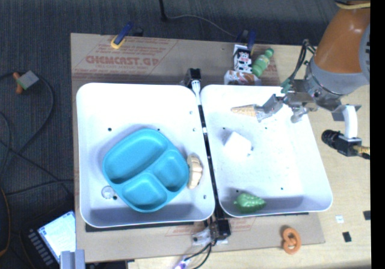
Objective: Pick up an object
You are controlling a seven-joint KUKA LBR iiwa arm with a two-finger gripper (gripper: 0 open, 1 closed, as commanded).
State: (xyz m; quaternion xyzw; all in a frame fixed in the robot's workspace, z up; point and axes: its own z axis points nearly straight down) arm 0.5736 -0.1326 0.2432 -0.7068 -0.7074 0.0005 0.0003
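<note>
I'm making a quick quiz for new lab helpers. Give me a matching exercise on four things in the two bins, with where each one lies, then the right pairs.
Things:
1. blue divided tray
2. ice cream cone
3. green toy
4. white block

Places:
A. near edge of the right bin
B. far part of the right bin, just beside the gripper
C. middle of the left bin
D. middle of the right bin, towards its left side

Pairs: 1-C, 2-B, 3-A, 4-D
</note>
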